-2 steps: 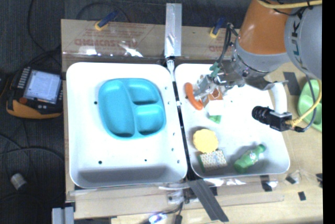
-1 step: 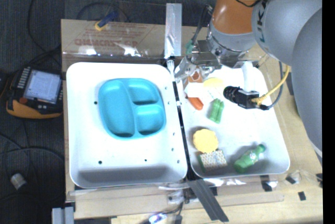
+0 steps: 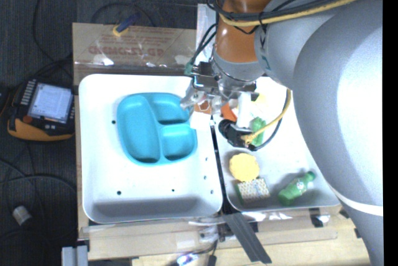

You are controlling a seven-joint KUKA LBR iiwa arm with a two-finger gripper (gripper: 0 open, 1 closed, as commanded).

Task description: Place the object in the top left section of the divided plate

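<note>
camera view: gripper [image 3: 200, 99] sits low over the seam between the two bins, just beside the right rim of the divided plate [image 3: 134, 150]. jaw state: cannot tell, the wrist hardware and cables blur it. a small orange-brown piece [image 3: 203, 107] shows right under the gripper tip with a bit of white beside it; cannot tell if it is gripped or just lying there. my guess is this is the object to place, but not sure.

handling, as a judgement: the piece looks small and light, maybe a toy food bit, likely smooth plastic, so it could slip or twist. best hold is across its narrow middle, squarely, not by an edge.

outward: the blue plate lies in the left bin [image 3: 99, 184], with one long section on the left and two smaller ones on the right; nothing visible in them. the target section is on the plate's far side from the gripper, so the carry crosses the plate.

the right bin [image 3: 311, 202] holds a yellow disc [image 3: 244, 165], a speckled block [image 3: 253, 189], a green bottle [image 3: 295, 188] and a clump of orange, white and green items near the gripper. the orange band [image 3: 245, 4] of the arm is above.
</note>
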